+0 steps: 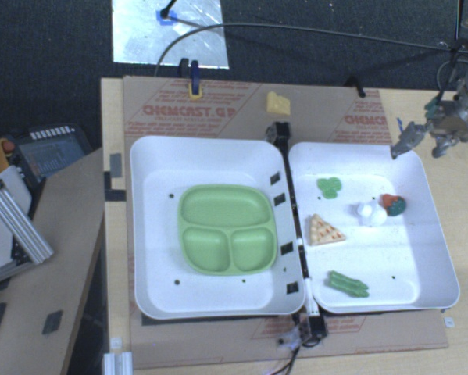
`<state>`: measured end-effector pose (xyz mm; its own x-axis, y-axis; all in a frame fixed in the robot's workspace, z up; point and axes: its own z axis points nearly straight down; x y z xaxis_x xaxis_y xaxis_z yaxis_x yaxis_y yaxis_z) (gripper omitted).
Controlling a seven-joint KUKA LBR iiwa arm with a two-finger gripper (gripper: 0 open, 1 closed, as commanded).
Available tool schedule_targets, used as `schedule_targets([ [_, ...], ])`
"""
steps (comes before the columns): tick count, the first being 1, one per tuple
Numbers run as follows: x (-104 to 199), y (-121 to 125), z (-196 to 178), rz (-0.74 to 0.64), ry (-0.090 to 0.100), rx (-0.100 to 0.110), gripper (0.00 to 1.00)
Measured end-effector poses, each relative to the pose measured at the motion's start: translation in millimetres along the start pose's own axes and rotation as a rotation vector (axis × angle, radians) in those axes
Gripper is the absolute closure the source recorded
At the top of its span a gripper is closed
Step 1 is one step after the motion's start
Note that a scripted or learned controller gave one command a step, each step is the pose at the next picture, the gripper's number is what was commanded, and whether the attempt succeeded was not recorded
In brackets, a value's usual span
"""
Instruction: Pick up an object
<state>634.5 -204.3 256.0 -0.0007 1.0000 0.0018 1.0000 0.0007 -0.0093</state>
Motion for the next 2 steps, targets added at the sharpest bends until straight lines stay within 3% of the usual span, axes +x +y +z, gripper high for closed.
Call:
schedule_targets([
  [1, 1, 2, -7, -0.003, -0.003, -0.012, 0.00],
  [2, 9, 9, 41, -0.005, -0.002, -0.009, 0.00],
])
